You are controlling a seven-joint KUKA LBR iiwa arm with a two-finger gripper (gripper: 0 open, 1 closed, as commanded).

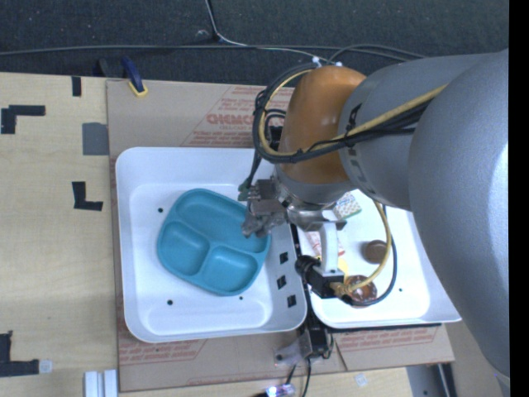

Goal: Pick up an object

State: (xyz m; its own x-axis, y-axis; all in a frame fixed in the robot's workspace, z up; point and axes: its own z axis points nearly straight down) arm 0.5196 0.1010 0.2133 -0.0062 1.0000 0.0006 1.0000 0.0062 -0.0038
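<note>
One candidate within reach: the teal plastic divided tray [208, 241], lying flat in the left shallow white bin [136, 222], tilted so its long axis runs upper-left to lower-right.

The jaws [255, 219] sit right at the tray's right-hand rim, near its upper-right corner, down low over the bin. The tray body lies to the left and slightly below them. Jaw opening: cannot tell, the dark hardware there is too cluttered and partly under the orange wrist band [318, 122].

Key relation: the jaws are on the rim, not over the compartments, so any grasp looks like an edge pinch across the thin wall. Judgement: needs the rim between the fingers, else it slips off.

Right white bin [413, 300] has small brown items [374, 251] and a printed packet [347, 208], mostly hidden by the arm.
</note>
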